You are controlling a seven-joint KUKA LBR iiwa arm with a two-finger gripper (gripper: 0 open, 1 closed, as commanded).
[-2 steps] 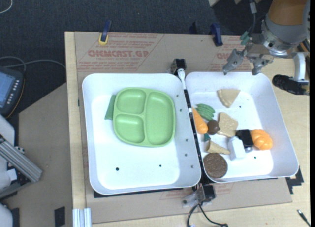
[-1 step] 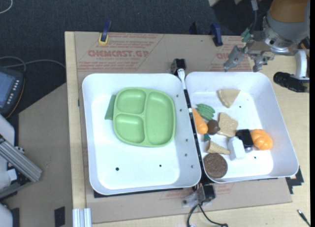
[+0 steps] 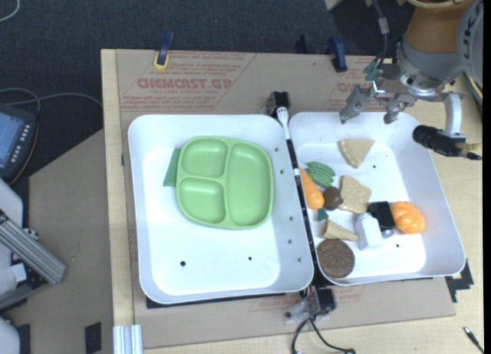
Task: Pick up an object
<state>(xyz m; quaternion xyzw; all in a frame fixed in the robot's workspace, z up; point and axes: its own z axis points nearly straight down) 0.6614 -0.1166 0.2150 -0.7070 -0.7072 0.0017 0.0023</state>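
Observation:
My gripper [image 3: 372, 110] hangs over the far edge of the right bin [image 3: 430, 191], its two fingers spread apart with nothing between them. Below it in that bin lie toy foods: a tan wedge [image 3: 356, 150], a green leaf [image 3: 320, 169], an orange carrot [image 3: 311, 191], a tan bread slice [image 3: 354, 194], a brown ball [image 3: 331, 197], an orange fruit [image 3: 408, 217], a black-and-white block [image 3: 374, 223] and a dark brown round patty [image 3: 335, 257]. The wedge is the nearest to the gripper.
The left bin [image 3: 153, 253] holds a green divided plate [image 3: 225, 182]. A black divider clip [image 3: 279, 102] sits between the bins at the far edge. A cable and black connector [image 3: 437, 139] hang beside the arm at the right.

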